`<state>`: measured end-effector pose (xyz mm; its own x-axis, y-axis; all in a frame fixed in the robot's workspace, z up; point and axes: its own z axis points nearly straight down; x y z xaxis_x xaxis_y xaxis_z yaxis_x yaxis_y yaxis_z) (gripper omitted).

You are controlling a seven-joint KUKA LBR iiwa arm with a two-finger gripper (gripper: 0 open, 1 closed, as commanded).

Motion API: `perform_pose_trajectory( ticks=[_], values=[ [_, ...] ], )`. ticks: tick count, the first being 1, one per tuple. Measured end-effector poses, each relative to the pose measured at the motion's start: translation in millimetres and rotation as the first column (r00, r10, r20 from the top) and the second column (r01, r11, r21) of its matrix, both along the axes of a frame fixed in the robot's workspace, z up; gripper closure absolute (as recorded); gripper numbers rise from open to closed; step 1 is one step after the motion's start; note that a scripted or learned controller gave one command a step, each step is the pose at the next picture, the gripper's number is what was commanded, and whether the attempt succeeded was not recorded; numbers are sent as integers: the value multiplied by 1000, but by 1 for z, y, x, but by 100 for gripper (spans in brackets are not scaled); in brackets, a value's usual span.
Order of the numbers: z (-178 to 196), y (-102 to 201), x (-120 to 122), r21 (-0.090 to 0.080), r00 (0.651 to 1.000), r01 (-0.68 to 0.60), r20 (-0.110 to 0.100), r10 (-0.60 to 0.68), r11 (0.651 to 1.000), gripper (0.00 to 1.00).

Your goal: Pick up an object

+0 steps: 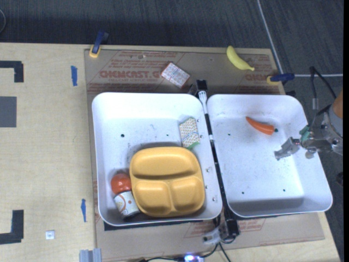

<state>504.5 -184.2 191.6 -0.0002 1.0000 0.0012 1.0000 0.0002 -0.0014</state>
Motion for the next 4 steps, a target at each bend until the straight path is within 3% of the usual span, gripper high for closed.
perform_pose_trajectory(
  ticks=[1, 2, 3, 4],
  values=[
    [-105, 40, 46, -3, 1000, -2, 7, 2, 1000, 0],
    [-106, 93, 36, 0, 1000, -1, 3, 1, 1000, 0],
    [-106, 89, 69, -2, 1000, 0, 4, 0, 1000, 0],
    [-106, 92, 53, -1, 1000, 0, 4, 0, 1000, 0]
  ],
)
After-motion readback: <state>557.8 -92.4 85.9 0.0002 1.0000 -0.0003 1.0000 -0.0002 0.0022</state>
